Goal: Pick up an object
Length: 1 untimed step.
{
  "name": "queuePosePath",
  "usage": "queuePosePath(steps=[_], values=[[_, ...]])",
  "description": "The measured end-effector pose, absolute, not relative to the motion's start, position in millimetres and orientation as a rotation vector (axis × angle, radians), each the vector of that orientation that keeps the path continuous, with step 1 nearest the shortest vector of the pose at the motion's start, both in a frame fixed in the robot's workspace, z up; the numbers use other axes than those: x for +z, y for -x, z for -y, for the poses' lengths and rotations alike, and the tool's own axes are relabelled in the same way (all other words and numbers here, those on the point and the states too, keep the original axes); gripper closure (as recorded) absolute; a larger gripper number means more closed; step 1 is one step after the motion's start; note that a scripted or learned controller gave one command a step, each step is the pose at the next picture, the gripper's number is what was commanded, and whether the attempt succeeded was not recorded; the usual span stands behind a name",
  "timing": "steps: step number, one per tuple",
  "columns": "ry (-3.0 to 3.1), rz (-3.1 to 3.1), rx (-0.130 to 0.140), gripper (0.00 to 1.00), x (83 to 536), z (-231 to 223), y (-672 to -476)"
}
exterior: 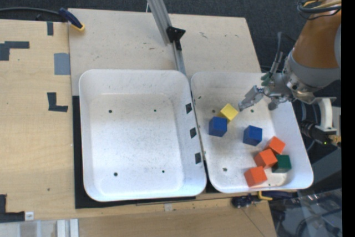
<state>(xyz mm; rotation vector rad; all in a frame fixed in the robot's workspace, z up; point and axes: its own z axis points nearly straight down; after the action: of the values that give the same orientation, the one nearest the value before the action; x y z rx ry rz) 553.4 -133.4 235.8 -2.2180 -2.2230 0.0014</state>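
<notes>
The right bin holds several small cubes. A yellow cube touches a blue cube near the bin's middle, and a second blue cube lies further right. Three orange cubes and a green cube cluster in the near right corner. My gripper hovers over the far right part of this bin, just right of the yellow cube. It is open, with one grey finger slanting down towards the yellow cube and nothing between the fingers.
The left bin sits beside the right one, with a shared raised rim between them. A slanted metal pole crosses the bench behind the bins. The grey and orange arm fills the right side.
</notes>
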Motion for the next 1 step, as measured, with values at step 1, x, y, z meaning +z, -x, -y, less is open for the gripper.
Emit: queuePosePath(steps=[1], values=[[2.218,2.223,0.001,0.0,235.8,133.7,-553.3]])
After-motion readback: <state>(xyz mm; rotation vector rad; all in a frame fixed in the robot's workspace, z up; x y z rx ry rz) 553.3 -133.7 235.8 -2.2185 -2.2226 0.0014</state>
